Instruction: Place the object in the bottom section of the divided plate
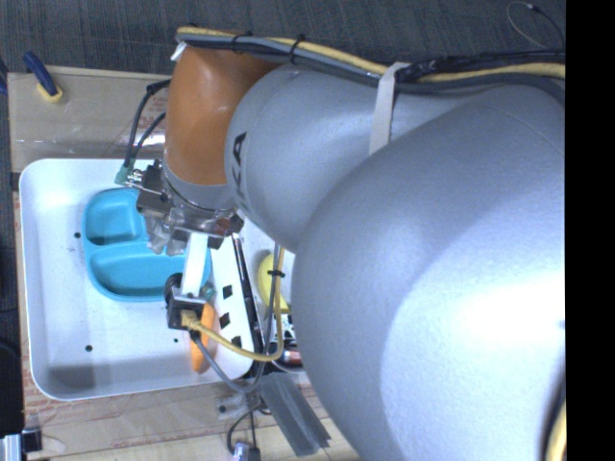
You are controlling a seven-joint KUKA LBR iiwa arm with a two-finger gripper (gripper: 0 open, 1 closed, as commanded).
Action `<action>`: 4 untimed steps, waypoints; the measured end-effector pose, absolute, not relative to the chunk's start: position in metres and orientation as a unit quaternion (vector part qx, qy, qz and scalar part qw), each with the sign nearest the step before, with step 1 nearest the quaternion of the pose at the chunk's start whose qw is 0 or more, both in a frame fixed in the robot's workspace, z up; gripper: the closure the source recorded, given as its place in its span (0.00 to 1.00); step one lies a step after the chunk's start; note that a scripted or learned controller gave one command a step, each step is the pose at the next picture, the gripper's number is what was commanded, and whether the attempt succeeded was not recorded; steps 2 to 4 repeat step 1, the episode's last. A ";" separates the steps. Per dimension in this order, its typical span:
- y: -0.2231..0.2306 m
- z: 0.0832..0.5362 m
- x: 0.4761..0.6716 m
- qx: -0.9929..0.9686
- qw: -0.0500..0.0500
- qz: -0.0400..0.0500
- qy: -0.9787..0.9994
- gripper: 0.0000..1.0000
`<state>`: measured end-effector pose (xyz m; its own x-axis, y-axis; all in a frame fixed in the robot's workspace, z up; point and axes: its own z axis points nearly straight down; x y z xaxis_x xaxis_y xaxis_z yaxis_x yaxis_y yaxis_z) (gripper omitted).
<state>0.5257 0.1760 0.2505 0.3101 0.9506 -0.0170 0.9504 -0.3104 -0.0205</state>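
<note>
A blue divided plate point(120, 248) lies in the left white bin point(53, 286), with a small section at its top and a wider one below. My gripper point(165, 230) hangs over the plate's right edge, between the two sections. The wrist and its fittings cover whatever may be under it. An orange object point(198, 353) lies on the bin floor below and to the right of the plate, partly behind the yellow cable.
The grey arm covers most of the right half, including the right bin. A yellow object point(274, 281) and a reddish one point(291, 357) peek out beside the arm. A blue and yellow tool point(40, 75) lies on the bench at top left.
</note>
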 end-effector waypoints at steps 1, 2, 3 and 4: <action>0.176 0.251 0.526 -0.809 0.004 0.013 -0.587 0.00; 0.176 0.251 0.526 -0.809 0.004 0.013 -0.587 0.00; 0.176 0.251 0.526 -0.809 0.004 0.013 -0.587 0.00; 0.176 0.251 0.526 -0.809 0.004 0.013 -0.587 0.00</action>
